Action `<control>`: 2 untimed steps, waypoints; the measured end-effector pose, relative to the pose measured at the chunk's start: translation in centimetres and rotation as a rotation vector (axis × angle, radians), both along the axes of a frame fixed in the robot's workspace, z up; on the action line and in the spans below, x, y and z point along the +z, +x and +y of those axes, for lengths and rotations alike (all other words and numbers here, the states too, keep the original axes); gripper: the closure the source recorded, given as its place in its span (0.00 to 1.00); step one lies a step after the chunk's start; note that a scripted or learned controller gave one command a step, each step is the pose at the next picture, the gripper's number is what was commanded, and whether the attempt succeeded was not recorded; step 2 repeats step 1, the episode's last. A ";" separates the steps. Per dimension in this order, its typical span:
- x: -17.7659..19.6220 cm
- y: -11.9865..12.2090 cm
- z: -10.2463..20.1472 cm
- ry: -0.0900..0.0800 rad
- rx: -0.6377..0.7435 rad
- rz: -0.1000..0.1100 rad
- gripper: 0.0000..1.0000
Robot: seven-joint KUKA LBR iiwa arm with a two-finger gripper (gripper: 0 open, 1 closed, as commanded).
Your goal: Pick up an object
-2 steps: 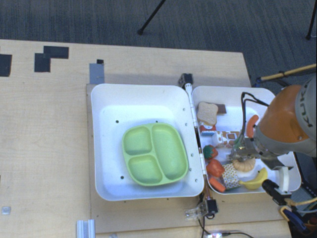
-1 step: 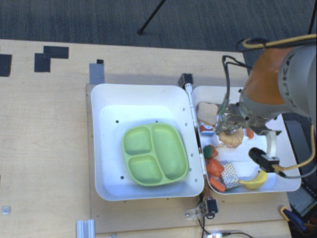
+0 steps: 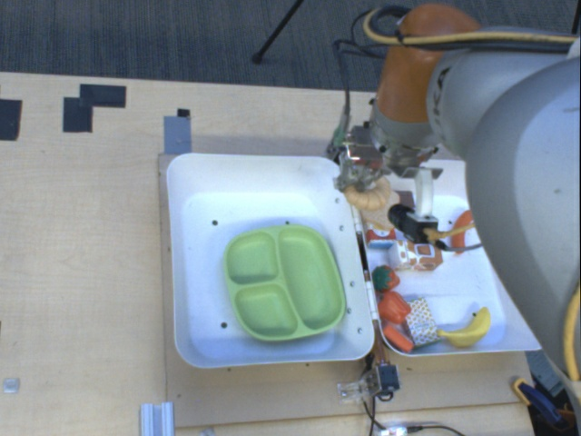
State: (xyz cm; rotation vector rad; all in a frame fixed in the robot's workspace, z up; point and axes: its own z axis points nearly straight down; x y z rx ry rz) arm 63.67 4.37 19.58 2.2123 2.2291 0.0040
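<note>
The claw (image 3: 365,182) hovers over a tan object (image 3: 372,196); its opening cannot be determined, so descend vertically, centred.

Pale wood counter (image 3: 82,271), dark tape patches (image 3: 91,107) near its far edge. Beyond it, dark grey ribbed carpet (image 3: 136,16). Thin black pole (image 3: 290,16) slants across floor.
</note>
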 end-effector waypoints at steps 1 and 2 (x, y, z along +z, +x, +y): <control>-0.7 -5.5 4.9 0.000 0.000 0.003 1.00; -0.7 -5.5 4.9 0.000 0.000 0.003 1.00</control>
